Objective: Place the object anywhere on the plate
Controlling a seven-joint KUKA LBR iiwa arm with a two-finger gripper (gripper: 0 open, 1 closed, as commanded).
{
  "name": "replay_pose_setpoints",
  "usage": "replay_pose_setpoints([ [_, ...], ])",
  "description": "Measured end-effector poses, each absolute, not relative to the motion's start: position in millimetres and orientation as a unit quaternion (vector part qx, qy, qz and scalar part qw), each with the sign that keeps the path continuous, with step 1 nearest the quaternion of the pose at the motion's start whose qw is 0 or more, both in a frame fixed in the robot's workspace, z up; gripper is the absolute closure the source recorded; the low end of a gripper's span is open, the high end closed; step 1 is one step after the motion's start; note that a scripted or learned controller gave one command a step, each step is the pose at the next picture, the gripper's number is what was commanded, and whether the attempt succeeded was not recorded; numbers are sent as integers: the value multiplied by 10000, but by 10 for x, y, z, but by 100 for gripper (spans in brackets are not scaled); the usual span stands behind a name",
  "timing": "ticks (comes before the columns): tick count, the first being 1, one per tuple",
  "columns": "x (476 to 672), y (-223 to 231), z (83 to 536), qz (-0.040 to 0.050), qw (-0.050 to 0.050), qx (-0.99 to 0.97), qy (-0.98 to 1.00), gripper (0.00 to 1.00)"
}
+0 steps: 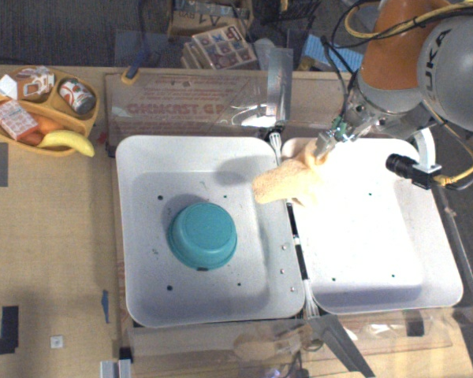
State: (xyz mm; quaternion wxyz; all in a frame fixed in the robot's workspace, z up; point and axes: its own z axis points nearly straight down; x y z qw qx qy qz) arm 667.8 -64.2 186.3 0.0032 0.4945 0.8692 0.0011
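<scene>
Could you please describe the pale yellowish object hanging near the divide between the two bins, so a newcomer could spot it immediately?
Start at the two shallow white bins and follow the seam between them toward its far end. There a pale tan, soft-looking, blurred oblong object hangs below the grey arm's gripper, straddling the seam. Unlike the round teal plate lying in the left bin, it is elongated, pale, and appears lifted off the bin floor.

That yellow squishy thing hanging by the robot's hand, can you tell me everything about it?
The yellow sponge-like object is pale tan-yellow, soft and rough-looking, a long lumpy strip. It hangs tilted above the seam between the left bin and the right bin, its upper end pinched at the gripper, its lower end drooping left. It looks lifted clear of both bins. The teal plate lies apart, lower left.
</scene>
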Motion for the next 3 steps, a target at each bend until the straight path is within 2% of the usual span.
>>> replay_pose_setpoints([
  [1,6690,-657,2263,9,29,4950,8689,100],
  [3,6580,236,2181,9,23,1187,9929,100],
])
